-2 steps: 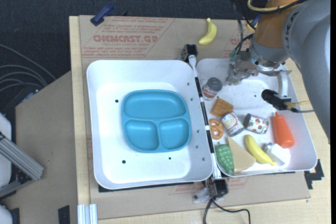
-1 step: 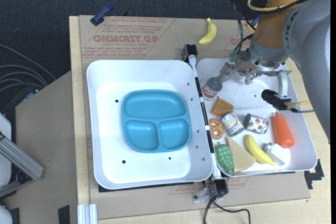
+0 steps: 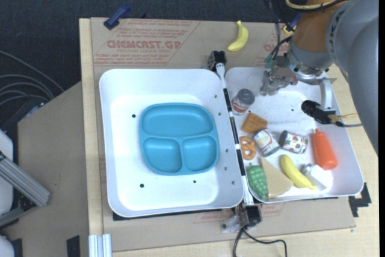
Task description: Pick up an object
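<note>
Pincer [image 3: 272, 82] hangs low over the far left part of the right bin [image 3: 352, 173], its tips too dark and small to judge, so whether it has hold of anything cannot be told. Nearest it stands a small can [image 3: 243, 99]; a banana [image 3: 295, 171], an orange bottle [image 3: 325, 149] and a pretzel [image 3: 247, 147] lie nearer the front. A blue tray [image 3: 178, 138] sits in the left bin [image 3: 117, 147] — a second banana [image 3: 239, 38] rests on the table [image 3: 150, 45].

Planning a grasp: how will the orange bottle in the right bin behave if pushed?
The orange bottle lies on its side and looks rounded, so it would probably roll. Its smooth surface may be slippery. It rests near the bin wall, which could stop it.
</note>
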You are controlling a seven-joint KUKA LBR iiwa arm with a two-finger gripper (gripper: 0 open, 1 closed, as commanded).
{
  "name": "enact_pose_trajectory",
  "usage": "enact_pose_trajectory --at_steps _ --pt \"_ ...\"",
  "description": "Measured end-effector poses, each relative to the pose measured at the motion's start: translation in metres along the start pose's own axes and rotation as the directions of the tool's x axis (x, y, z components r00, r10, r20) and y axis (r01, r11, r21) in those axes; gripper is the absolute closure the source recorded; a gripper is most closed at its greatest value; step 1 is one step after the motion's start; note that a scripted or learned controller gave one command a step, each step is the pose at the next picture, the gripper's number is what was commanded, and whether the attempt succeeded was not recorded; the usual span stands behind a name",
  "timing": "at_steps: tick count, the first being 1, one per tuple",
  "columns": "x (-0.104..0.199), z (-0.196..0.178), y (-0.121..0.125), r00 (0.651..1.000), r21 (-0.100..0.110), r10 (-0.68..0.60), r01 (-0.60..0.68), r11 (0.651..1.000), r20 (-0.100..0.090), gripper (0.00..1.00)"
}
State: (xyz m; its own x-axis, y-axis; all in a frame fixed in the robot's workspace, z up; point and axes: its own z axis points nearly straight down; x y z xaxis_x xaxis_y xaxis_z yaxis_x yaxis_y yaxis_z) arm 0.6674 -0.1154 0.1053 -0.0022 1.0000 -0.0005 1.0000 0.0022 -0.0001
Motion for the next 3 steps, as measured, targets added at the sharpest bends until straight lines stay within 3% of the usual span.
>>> enact_pose_trajectory --at_steps 1,2,3 --pt "0.0 0.0 0.0 1.0 0.0 0.0 0.0 1.0 0.0 0.0" --pt "-0.014 0.021 -0.001 1.0 0.002 0.003 -0.003 1.0 -0.001 0.0" --pt "-0.014 0.01 -0.001 1.0 0.001 0.002 -0.002 1.0 0.0 1.0"
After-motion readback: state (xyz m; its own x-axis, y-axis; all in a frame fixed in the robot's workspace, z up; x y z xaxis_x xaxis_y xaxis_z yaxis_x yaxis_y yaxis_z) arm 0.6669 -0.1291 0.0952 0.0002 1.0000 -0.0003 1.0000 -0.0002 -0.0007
